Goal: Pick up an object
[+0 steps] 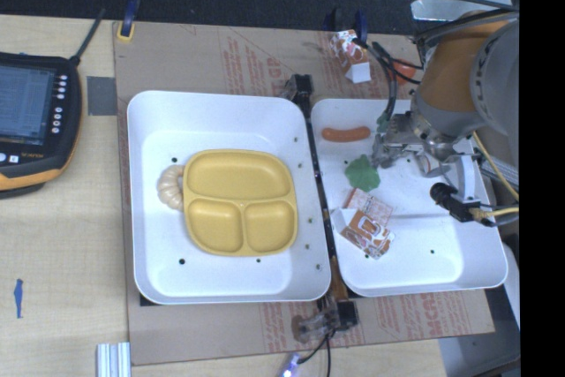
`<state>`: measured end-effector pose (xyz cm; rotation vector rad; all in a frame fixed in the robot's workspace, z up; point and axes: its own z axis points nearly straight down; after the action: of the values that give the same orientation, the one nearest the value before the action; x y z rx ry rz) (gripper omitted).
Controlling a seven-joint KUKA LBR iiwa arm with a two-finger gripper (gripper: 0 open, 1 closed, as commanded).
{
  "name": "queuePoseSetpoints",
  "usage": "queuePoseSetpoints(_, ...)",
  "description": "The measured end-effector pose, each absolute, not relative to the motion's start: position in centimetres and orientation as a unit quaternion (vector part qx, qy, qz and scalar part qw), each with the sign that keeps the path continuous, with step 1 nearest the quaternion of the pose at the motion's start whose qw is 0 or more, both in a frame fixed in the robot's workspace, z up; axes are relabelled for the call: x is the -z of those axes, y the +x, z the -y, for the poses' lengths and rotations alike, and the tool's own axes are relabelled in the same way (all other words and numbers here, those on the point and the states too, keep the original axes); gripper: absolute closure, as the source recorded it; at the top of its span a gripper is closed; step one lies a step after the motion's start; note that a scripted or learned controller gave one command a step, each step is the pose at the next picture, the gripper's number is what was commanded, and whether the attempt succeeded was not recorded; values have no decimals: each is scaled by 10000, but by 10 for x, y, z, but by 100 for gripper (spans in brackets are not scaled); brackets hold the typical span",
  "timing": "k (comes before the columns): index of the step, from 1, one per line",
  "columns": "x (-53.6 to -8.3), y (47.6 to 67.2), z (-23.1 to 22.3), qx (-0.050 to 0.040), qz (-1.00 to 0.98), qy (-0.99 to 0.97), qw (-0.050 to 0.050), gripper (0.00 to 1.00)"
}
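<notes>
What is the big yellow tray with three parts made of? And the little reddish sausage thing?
The yellow three-compartment tray in the left white bin looks like moulded plastic: one even colour, rounded rims, soft matte sheen. The small reddish-brown sausage in the right white bin seems a smooth, slightly glossy toy, perhaps plastic or rubber; too small to be sure.

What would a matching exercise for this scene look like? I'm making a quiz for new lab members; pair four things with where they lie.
Things:
1. yellow divided tray
2. sausage
3. green piece
4. snack wrapper

Places:
A. near the far wall of the right bin
B. middle of the left bin
C. right bin, on its near-left side
D. right bin, just beside the gripper

Pairs: 1-B, 2-A, 3-D, 4-C
</notes>
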<state>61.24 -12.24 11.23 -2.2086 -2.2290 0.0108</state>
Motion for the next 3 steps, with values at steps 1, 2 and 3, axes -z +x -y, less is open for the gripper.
queuePoseSetpoints(1,-112,612,122,-36,7105,-7037,19,0)
queuePoseSetpoints(2,-91,593,104,-21,7091,-7051,15,0)
queuePoseSetpoints(3,-102,593,105,-30,7101,-7041,18,100)
